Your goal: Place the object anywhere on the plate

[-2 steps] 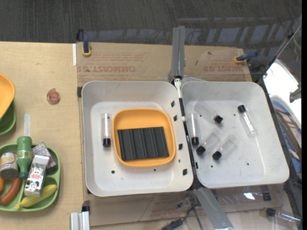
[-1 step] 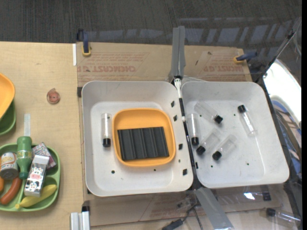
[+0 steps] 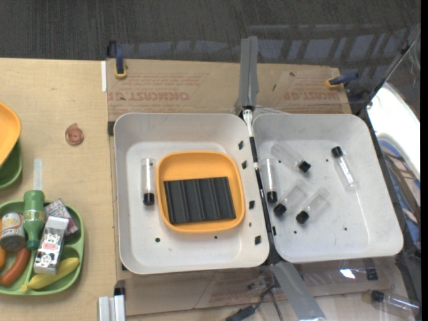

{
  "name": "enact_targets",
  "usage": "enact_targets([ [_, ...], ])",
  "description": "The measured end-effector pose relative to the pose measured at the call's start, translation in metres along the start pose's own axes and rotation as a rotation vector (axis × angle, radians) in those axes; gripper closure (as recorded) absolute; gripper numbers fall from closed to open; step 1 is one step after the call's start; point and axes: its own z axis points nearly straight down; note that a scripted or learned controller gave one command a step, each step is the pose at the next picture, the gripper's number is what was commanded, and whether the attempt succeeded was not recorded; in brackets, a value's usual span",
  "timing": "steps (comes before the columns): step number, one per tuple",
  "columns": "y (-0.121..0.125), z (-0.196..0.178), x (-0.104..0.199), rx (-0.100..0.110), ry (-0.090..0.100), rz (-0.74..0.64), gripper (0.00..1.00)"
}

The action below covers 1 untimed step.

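We note a cardboard-covered bench (image 3: 221, 89) bearing two white bins. In the left bin (image 3: 134, 239), a yellow plate (image 3: 200, 163) carries a dark ribbed block (image 3: 200, 200); one clear vial (image 3: 148, 180) lies beside it, off the plate. Five more vials (image 3: 343, 166) lie scattered in the right bin (image 3: 361, 239).

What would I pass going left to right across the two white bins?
Left bin → clear vial → orange plate with a dark ridged block → right bin → scattered black-capped vials, the rightmost.
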Motion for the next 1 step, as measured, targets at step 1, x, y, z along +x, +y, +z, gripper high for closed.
enact_targets([
  [1,-0.0956,-0.0293,0.0048,0.0,0.004,-0.137,1.0],
])
